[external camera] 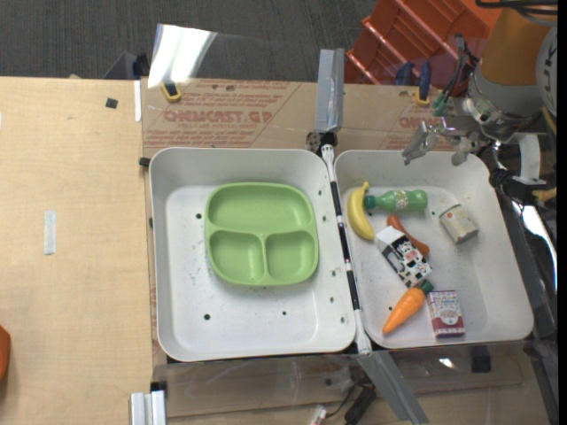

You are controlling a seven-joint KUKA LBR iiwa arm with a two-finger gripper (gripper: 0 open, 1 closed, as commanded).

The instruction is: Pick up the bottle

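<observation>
Overhead, jaws (439, 144) spread wide with nothing between them, above the right bin's (509, 264) far rim; green bottle (396, 202) lying just beside banana (358, 212).

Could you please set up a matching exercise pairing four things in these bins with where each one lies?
Things:
1. green plate
2. bottle
3. carrot
4. banana

Places:
A. right bin, near its front edge
B. left bin, in the middle
C. right bin, lying just right of the banana
D. right bin, beside the divider

Pairs: 1-B, 2-C, 3-A, 4-D
</observation>
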